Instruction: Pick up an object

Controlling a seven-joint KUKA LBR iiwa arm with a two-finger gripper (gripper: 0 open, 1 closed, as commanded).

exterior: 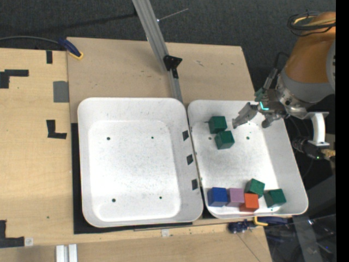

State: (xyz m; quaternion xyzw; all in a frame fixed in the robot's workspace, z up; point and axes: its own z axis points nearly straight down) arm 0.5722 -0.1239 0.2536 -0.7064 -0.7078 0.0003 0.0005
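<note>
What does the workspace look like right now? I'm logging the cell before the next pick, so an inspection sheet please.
Surface: wooden bench bearing a left bin and a right bin, side by side.
Job's things: in the right bin, two dark green cubes near the far end; at the near end a blue cube, lilac cube, orange cube and two more green cubes.
Clutter: black tape marks and a grey patch on the bench.
Grippers: tool above the right bin's far right part, holding nothing visible.
Cables: yellow-black cable on the arm.
Surroundings: slanted metal rail; dark floor.
</note>
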